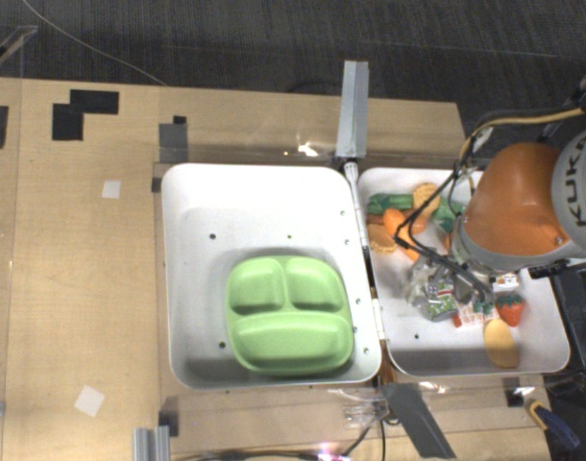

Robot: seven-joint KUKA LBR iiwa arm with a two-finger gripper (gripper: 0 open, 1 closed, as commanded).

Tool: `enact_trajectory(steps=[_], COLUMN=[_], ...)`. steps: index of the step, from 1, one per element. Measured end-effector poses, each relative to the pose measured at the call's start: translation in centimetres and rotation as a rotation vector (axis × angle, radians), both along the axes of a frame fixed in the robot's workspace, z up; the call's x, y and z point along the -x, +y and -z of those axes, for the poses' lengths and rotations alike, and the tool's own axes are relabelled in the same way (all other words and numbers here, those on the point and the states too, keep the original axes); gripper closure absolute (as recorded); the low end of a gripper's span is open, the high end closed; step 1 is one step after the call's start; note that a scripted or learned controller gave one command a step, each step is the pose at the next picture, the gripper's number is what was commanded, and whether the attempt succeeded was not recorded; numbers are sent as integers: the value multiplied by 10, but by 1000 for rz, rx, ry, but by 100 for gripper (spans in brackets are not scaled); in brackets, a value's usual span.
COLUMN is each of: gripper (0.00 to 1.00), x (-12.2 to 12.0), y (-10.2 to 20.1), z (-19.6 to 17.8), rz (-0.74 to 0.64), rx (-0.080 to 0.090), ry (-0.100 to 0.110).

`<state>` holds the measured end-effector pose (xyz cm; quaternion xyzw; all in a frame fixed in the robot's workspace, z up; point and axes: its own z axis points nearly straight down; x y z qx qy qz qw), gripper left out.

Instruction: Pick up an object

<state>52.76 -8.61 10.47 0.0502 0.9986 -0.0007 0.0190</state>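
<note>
Yellow fruit [501,342]: near corner of right bin [552,358]
Red toy [510,308]: just beside it
Gripper [445,291]: low over clutter mid right bin, grip state impossible to tell
Green tray [289,313]: left bin [192,257], near half
Green and orange toys [391,211]: far end, right bin

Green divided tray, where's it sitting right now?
The green divided tray lies in the left white bin, toward its near edge and close to the wall it shares with the right white bin, where the arm is working.
</note>
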Motion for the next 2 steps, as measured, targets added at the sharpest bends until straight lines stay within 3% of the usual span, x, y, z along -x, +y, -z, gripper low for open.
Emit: enact_trajectory(steps=[1,2], gripper=[100,100], x=[20,37], y=[29,30], z=[-82,-163], rz=[234,604], rx=[-9,-17], ry=[26,24])
